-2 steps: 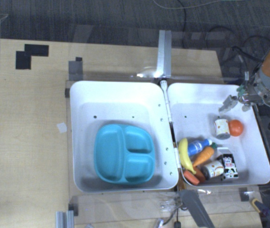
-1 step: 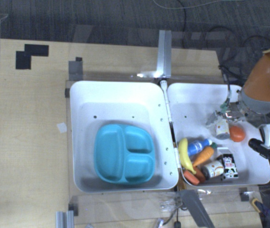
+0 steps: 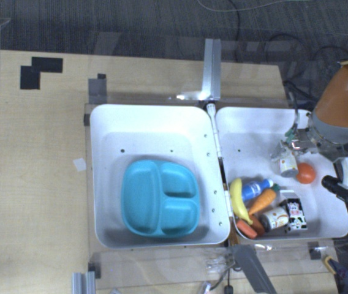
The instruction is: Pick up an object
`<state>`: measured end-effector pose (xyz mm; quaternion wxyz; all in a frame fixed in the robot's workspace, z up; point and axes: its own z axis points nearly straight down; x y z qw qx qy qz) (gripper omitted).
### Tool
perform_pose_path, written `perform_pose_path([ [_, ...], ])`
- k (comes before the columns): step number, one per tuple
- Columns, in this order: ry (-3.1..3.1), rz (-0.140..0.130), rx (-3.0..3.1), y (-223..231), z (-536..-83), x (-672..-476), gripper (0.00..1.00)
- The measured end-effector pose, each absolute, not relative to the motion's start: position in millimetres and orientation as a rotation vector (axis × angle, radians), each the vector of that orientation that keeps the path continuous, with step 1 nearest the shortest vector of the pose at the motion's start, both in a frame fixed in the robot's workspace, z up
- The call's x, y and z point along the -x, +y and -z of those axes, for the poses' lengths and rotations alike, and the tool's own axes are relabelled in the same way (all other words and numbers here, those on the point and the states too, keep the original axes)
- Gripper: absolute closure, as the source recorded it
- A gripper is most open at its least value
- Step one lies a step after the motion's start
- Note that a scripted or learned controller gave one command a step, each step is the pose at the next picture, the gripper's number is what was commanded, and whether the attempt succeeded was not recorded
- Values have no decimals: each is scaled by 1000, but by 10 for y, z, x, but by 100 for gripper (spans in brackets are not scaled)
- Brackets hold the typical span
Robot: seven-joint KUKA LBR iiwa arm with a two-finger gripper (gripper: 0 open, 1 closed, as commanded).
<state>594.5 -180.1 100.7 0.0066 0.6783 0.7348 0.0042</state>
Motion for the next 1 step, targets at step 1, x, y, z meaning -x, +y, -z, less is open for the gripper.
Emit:
perform_pose_path([
  [1, 2119, -4, -2315, -1284, -2118, -5682, 100],
])
